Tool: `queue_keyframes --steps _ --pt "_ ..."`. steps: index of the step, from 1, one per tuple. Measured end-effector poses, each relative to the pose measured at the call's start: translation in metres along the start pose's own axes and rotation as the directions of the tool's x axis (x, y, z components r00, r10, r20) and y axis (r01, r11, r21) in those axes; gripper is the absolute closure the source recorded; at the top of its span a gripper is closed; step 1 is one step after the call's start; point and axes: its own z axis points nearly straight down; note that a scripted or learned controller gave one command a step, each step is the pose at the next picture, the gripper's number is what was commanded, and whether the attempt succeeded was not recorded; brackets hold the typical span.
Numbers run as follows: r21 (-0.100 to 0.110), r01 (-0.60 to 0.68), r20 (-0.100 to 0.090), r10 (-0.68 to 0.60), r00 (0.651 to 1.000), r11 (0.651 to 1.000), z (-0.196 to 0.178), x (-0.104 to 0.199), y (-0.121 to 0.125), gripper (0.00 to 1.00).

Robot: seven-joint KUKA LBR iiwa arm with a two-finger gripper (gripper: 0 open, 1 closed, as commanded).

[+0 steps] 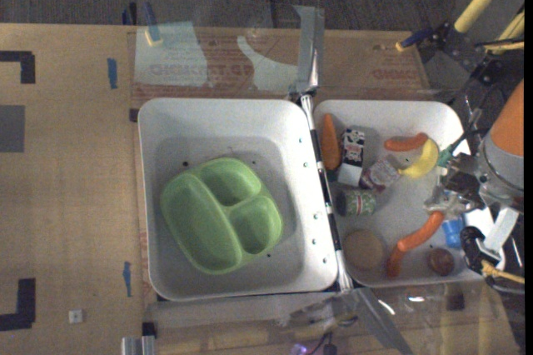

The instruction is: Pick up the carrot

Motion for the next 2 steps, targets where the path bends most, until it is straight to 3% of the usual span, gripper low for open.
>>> queue_keyframes --steps 2 --pt "0.01 -0.002 0.006 0.002 1.0 1.0 -0.0134 -0.0015 -0.0001 1.0"
